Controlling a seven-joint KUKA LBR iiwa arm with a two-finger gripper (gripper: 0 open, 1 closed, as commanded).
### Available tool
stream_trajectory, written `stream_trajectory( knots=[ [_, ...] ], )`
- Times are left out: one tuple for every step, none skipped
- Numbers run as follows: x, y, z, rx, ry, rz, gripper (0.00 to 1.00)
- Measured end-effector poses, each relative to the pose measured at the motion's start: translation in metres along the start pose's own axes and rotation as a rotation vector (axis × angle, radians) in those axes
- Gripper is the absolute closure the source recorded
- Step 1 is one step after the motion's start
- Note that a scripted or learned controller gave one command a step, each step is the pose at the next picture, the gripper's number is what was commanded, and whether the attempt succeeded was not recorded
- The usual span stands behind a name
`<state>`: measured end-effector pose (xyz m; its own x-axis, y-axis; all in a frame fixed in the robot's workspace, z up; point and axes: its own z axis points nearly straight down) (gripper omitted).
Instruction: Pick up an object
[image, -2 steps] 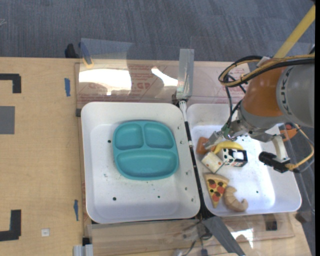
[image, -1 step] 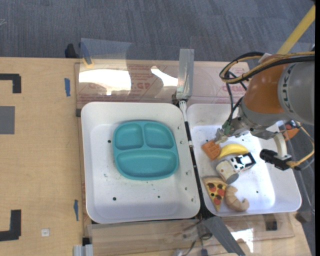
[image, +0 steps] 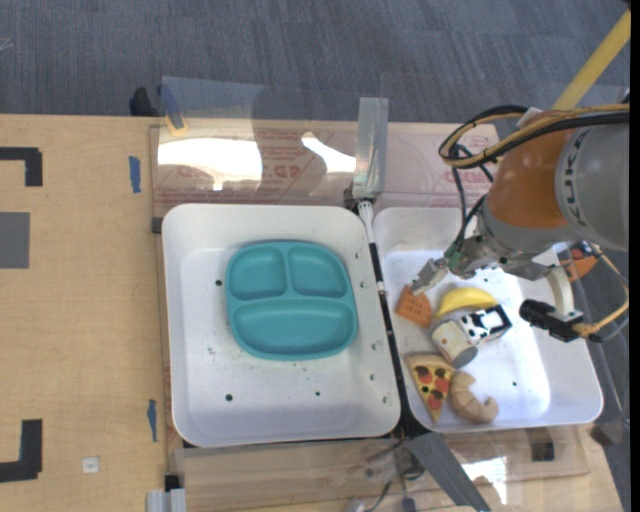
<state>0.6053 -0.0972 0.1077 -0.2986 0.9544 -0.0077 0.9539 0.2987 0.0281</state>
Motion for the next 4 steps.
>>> stream_trajectory(
  knots=[
    [0.005,-0.021,0.010,-0.001,-0.001,-0.134,0.00],
    [0.005,-0.020,-0.001,-0.004,-0.001,-0.135,1.00],
    [-0.003,-0.046,0.014,0.011,-0.001,-0.089,1.00],
    [0.008,-0.058,0.017,0.017,0.003,-0.002,1.00]
  ],
)
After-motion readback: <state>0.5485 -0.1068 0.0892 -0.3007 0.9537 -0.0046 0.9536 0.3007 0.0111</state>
